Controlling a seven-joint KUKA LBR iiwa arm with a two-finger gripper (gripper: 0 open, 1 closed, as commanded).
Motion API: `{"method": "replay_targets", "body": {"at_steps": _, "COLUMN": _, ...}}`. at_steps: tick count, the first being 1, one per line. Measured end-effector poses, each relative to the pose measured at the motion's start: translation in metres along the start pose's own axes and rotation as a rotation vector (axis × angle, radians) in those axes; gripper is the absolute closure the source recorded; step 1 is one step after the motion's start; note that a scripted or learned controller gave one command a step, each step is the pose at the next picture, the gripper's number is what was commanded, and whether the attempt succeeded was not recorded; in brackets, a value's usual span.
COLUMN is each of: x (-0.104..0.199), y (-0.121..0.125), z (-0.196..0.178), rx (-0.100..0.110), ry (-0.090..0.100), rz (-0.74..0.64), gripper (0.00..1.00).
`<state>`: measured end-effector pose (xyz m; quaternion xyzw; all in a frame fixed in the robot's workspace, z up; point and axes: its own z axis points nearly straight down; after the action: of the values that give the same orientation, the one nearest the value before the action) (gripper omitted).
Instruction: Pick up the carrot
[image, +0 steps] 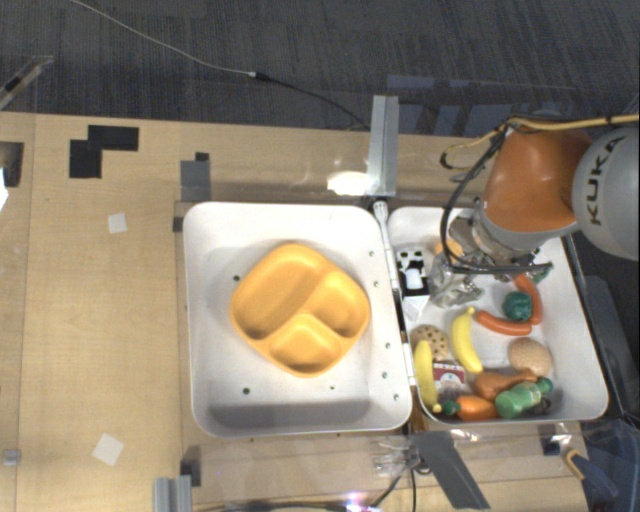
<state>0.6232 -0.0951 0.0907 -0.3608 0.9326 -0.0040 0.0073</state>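
The gripper (458, 290) hangs over the right bin (585, 330), its fingers too blurred to tell apart or together, while what looks like the carrot (477, 407) lies below it at the bin's near edge, long axis running left-right.

Pale wood-grain bench (90, 330), matt. Smooth white plastic bins (215, 390), faintly glossy. Yellow plastic tray (300, 305), satin sheen. Glossy orange band (535, 180) on arm. Shiny plastic carrot (503, 322).

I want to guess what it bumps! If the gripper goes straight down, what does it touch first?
Probably the bare floor of the right bin, since the gripper hangs just left of the carrot; depth is hard to judge.
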Motion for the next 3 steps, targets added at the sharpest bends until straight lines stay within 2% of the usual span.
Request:
{"method": "replay_targets", "body": {"at_steps": 1, "x": 0.009, "y": -0.007, "z": -0.001, "rx": 0.007, "ry": 0.011, "rz": 0.011, "gripper": 0.0}}
{"method": "replay_targets", "body": {"at_steps": 2, "x": -0.008, "y": -0.041, "z": -0.012, "rx": -0.003, "ry": 0.001, "rz": -0.088, "gripper": 0.0}}
{"method": "replay_targets", "body": {"at_steps": 3, "x": -0.012, "y": -0.039, "z": -0.004, "rx": 0.012, "ry": -0.001, "rz": -0.24, "gripper": 0.0}}
